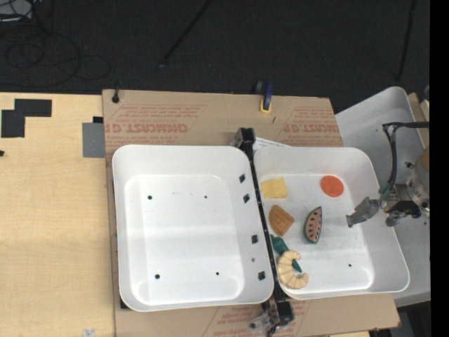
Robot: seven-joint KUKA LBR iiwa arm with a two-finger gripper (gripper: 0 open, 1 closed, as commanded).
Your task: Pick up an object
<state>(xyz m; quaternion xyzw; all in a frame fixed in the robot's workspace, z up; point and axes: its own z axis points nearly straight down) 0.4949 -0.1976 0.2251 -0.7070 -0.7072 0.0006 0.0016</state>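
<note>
Gripper (358,214) at right bin's (365,279) right edge — watermelon slice (313,225) just left.

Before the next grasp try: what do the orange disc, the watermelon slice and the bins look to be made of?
Orange disc: probably plastic, a flat, even colour with a matte look. Watermelon slice: looks like a moulded plastic toy, with painted dark seeds and a green rind edge; too small to tell more. Right bin and left bin: seemingly smooth white plastic, with rounded moulded corners and a soft sheen.
</note>
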